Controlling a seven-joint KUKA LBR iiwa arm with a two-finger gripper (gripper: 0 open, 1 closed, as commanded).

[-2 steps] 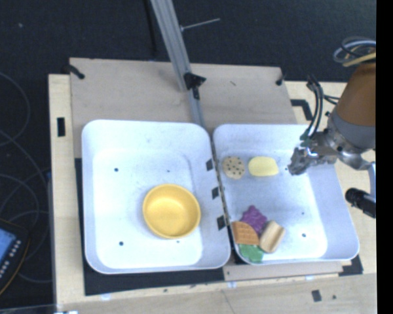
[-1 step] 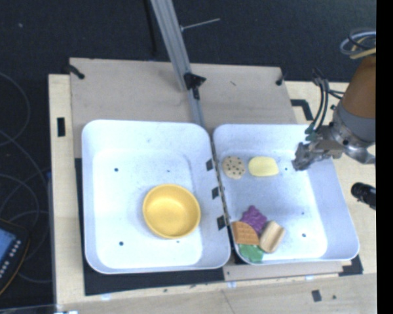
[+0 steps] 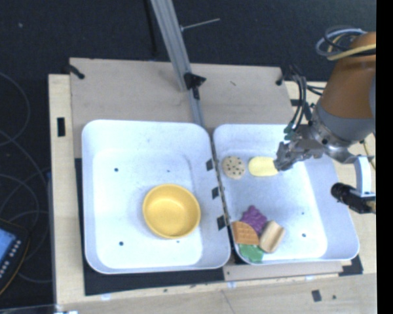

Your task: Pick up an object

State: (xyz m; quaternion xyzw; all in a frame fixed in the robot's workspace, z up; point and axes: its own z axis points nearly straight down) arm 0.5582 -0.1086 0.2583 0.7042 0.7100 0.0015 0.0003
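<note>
My gripper (image 3: 283, 159) hangs low over the back of the right bin (image 3: 314, 241). Its dark tip touches the right end of a pale yellow oval object (image 3: 262, 167); whether it grips that object is hidden from this angle. Just left of the yellow object lies a round speckled cookie (image 3: 233, 167). Near the right bin's front left corner sit purple grapes (image 3: 252, 215), an orange waffle piece (image 3: 245, 233), a tan bread roll (image 3: 272, 236) and a green item (image 3: 250, 254), all clustered together. A yellow bowl (image 3: 171, 210) stands in the left bin (image 3: 111, 149).
A grey metal pole (image 3: 173, 38) slants up from the back between the bins. Black clips (image 3: 216, 191) sit on the shared rim between the bins. The arm's orange and grey body (image 3: 347, 103) looms over the right bin's back right corner.
</note>
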